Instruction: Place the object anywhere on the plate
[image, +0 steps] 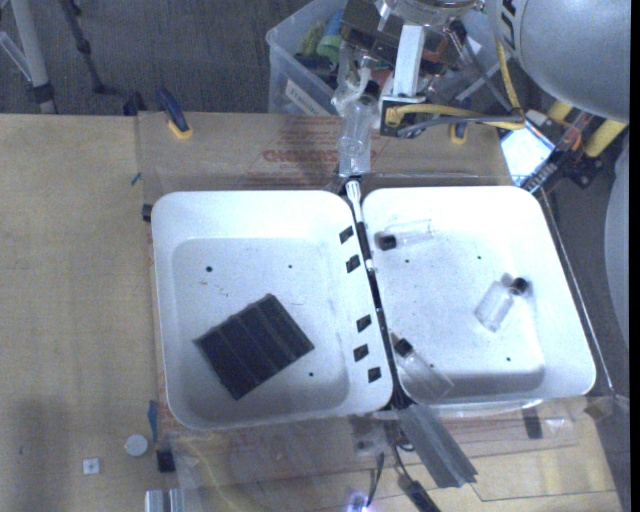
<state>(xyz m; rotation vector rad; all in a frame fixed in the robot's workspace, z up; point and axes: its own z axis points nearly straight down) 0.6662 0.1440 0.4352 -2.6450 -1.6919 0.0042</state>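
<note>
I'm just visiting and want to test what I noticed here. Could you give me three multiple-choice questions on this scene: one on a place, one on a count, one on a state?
1. Where is the dark ridged plate?
A. left bin
B. right bin
C. bench

2. How many clear bottles lie in the right bin?
A. one
B. three
C. five

3. How does the bottle with the dark cap rest?
A. upright
B. on its side
C. on the plate

Answers: 1 A, it lies on the left bin's floor. 2 B, three show there. 3 B, it lies flat.
</note>
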